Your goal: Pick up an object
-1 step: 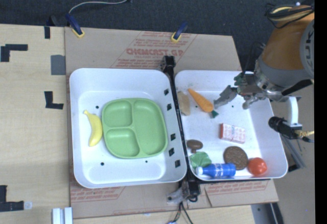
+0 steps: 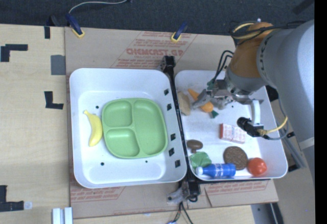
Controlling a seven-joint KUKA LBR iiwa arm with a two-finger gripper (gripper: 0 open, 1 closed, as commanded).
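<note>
Now | gripper (image 2: 208, 99) low in right bin (image 2: 278, 159) | orange object (image 2: 207, 107) just beside

The arm (image 2: 286, 59) is reaching in from the right and crowding the upper part of the right bin (image 2: 278, 164). Along that bin's front edge a green toy (image 2: 200, 158), a blue bottle (image 2: 217, 170), a brown disc (image 2: 235, 155) and a red ball (image 2: 257, 166) are sitting packed close together, leaving little room between them. The middle strip beside a small pink box (image 2: 232, 132) is lying bare. In the left bin (image 2: 82, 167), a green plate (image 2: 135, 127) and a banana (image 2: 94, 127) are taking up the centre, while the white floor along its edges is lying open.
</note>
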